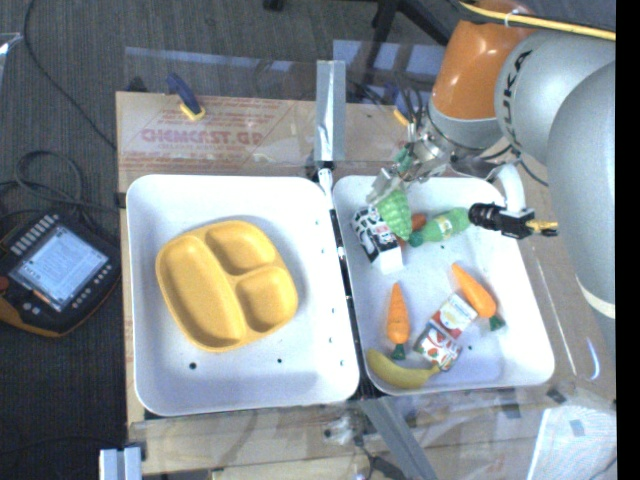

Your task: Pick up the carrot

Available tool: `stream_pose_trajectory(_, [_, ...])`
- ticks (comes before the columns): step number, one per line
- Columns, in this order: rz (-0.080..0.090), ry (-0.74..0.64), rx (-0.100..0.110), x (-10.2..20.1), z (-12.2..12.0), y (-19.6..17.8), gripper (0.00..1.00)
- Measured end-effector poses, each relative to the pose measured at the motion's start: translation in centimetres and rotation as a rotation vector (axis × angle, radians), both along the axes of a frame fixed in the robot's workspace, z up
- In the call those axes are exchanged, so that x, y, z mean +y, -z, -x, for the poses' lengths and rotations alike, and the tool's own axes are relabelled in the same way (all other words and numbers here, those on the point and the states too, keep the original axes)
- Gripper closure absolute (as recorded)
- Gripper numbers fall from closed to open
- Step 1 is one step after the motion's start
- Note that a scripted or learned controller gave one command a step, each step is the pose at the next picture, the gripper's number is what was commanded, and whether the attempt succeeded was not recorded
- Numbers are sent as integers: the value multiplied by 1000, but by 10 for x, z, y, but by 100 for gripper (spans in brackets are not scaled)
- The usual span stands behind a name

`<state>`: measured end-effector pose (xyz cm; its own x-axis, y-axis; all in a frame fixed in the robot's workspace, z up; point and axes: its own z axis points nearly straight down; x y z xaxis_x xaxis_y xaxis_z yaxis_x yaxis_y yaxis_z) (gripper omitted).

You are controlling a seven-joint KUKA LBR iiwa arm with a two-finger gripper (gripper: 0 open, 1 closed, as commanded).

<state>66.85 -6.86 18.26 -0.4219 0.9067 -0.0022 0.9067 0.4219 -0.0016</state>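
The gripper hangs low over the far end of the right bin, its metal fingers tangled in view with a green item; whether they are parted or closed cannot be told, and nothing can be said to be held. Just beneath and beside it lie a green leafy vegetable, a green bottle and a black-and-white carton. Two carrots lie nearer the camera than the gripper. One carrot rests mid-bin, its long axis running roughly from the far side toward the near side, thin tip toward the gripper. The second carrot lies toward the bin's right side, slanted, touching a red-and-white juice carton. A single banana curves along the near wall. The left bin holds one yellow divided tray. The mid-bin carrot looks the likelier target, since it stands apart from its neighbours.
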Motion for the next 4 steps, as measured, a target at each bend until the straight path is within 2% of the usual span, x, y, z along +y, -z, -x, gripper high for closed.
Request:
stream_pose_trajectory(1, [0,50,-32,-31,-8,59,100])
stream_pose_trajectory(2, [2,21,-2,-99,5,91,100])
stream_pose_trajectory(3, [1,-98,-1,-75,0,41,100])
stream_pose_trajectory(4, [0,-238,0,-39,0,26,100])
